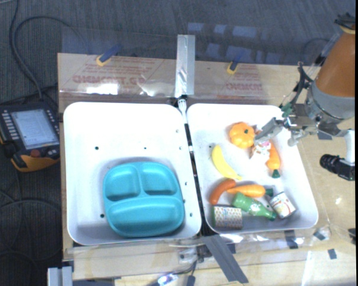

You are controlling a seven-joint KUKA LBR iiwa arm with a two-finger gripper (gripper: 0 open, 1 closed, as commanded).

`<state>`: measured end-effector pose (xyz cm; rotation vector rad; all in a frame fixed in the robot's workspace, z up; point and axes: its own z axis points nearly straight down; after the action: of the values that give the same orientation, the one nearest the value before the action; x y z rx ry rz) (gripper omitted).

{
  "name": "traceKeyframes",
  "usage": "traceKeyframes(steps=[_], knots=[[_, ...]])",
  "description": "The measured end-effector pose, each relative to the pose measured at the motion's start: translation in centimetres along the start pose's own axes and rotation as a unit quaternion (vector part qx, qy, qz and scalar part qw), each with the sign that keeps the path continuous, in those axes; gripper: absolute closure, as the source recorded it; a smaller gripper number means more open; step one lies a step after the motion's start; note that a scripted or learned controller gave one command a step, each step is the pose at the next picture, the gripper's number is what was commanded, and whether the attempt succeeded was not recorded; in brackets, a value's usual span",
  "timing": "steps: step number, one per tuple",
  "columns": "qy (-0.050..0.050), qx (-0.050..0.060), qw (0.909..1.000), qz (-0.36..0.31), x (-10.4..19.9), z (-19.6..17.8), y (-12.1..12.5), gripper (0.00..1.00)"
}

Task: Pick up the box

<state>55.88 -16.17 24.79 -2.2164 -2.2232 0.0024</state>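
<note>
Frankly, a good deal at the right is hard to read. The arm point(337, 70) is cut off by the picture's edge, so just its orange band and grey wrist show. The gripper point(267, 130) hangs low over the far part of the right bin point(304, 183). Its tip lies against or just above a small white and red item point(261, 150), and I cannot tell which. I cannot tell either whether the gripper is apart or together, or whether it grips anything; the tip is a grey blur.

The box point(228, 217), grey with a speckled pattern, lies flat in the near left corner of that bin, well apart from the gripper. Just beside it lie a green bottle point(252, 206), an orange pepper point(222, 190) and a small can point(281, 205) whose label is too small to read. Farther back are a banana point(223, 162), a carrot point(274, 158) and a little orange pumpkin point(241, 134).

A teal divided plate point(144, 196) sits in the left bin point(83, 159).

Reddish print runs across the cardboard point(107, 79) behind the bins, under glossy film, too faint and blurred to make out. A handheld pendant point(27, 133) lies on the floor at the left, its screen washed out.
</note>
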Motion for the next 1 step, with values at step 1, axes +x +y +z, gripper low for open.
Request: traceKeyframes(steps=[1], knots=[[0.000,0.000,0.9997,0.024,3.34,-1.80,-5.56,0.00]])
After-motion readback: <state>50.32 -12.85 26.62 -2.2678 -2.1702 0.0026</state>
